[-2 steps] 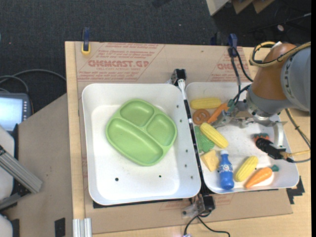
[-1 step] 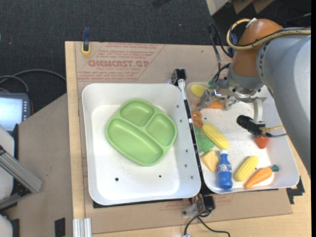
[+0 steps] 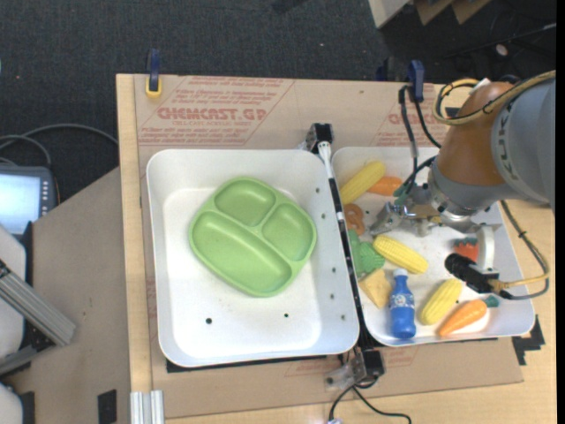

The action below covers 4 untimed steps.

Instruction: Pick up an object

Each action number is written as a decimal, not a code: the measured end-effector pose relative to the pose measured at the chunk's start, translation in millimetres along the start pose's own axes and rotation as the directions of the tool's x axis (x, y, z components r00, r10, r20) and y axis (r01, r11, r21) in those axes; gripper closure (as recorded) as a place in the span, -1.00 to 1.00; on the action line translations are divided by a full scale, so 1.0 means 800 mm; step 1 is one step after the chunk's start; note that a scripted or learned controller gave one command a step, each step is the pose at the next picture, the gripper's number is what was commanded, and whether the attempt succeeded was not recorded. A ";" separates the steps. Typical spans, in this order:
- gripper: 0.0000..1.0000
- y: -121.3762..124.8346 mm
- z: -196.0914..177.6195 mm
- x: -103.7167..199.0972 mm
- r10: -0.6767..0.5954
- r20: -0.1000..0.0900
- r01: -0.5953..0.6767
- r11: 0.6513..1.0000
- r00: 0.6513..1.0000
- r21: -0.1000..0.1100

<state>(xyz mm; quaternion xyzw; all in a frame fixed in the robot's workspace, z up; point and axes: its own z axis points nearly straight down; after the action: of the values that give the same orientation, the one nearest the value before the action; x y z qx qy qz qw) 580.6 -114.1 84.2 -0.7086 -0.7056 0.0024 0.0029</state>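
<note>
My gripper (image 3: 395,215) is low inside the right bin (image 3: 521,325), reaching in from the right, just above a yellow corn cob (image 3: 402,254). Nothing shows held in it. Around it lie a yellow banana-like piece (image 3: 362,182) and an orange piece (image 3: 387,185) toward the back. A green leafy toy (image 3: 366,257) sits at the left wall. Toward the front are a yellow cheese wedge (image 3: 376,287), a blue bottle (image 3: 402,307), a second yellow cob (image 3: 440,300) and an orange carrot (image 3: 462,316).
The left bin (image 3: 177,325) holds a green divided plate (image 3: 253,235) at its middle. A ridge between the bins (image 3: 340,237) runs just left of the gripper. The grey and orange arm (image 3: 494,148) covers the back right of the right bin.
</note>
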 end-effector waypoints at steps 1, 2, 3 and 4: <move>-1.00 -0.070 0.000 0.013 -0.002 -0.002 0.002 1.000 1.000 -0.002; -1.00 0.020 -0.002 -0.010 -0.006 0.004 0.006 1.000 1.000 -0.014; -1.00 0.101 0.004 -0.029 -0.012 -0.004 0.012 1.000 1.000 0.026; -1.00 0.092 -0.037 -0.125 0.001 0.007 -0.001 1.000 1.000 -0.012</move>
<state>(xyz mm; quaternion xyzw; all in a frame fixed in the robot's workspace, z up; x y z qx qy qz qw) 653.9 -214.2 113.3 -0.7090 -0.7052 0.0004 -0.0038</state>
